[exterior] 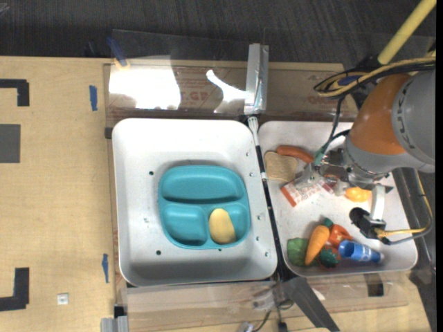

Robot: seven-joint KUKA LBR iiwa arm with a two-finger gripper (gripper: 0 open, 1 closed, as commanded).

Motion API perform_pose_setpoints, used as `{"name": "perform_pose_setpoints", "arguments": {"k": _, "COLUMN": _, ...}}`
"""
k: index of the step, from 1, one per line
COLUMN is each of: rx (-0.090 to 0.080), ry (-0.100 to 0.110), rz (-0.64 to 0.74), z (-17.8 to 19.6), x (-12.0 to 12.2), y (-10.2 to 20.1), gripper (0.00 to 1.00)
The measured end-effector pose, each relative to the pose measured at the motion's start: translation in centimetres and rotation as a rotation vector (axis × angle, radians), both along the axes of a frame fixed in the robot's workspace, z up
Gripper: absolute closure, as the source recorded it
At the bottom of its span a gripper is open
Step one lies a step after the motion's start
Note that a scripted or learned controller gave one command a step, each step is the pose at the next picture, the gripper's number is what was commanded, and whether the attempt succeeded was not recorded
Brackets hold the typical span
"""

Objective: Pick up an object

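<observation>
My gripper [324, 170] hangs low over the upper middle of the right bin [400, 249]. It sits just above a white and red packet [299, 193]. Left of it lies a brown bread slice [277, 166], with a red-orange sausage [296, 153] behind that. A small orange piece [358, 194] rests under the wrist. Along the bin's front lie a carrot [317, 244], a green pepper [297, 250], a red piece [338, 233] and a blue bottle [359, 253]. The arm's bulk hides the gripper's grip.
The left bin [128, 185] holds a teal divided tray [201, 189] with a yellow potato [221, 225] in its front right compartment. A metal divider post [256, 78] stands behind the two bins. Brown bench board [48, 185] stretches to the left.
</observation>
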State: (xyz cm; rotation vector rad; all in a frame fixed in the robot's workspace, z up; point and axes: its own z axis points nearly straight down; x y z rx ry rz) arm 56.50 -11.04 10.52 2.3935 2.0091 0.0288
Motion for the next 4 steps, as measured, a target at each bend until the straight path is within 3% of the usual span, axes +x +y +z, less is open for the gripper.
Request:
{"name": "perform_pose_setpoints", "arguments": {"k": 1, "rx": -0.006, "ry": 0.003, "rz": 0.076, "z": -0.8, "x": 7.3, "y": -0.9, "gripper": 0.00}}
{"name": "perform_pose_setpoints", "arguments": {"k": 2, "rx": -0.009, "ry": 0.003, "rz": 0.103, "z": -0.9, "x": 1.6, "y": -6.5, "gripper": 0.00}}
{"name": "perform_pose_setpoints", "arguments": {"k": 3, "rx": -0.003, "ry": -0.003, "rz": 0.275, "z": -0.8, "x": -1.7, "y": -9.2, "gripper": 0.00}}
{"name": "perform_pose_setpoints", "arguments": {"k": 4, "rx": 0.012, "ry": 0.008, "rz": 0.335, "z": -1.2, "x": 3.5, "y": -9.7, "gripper": 0.00}}
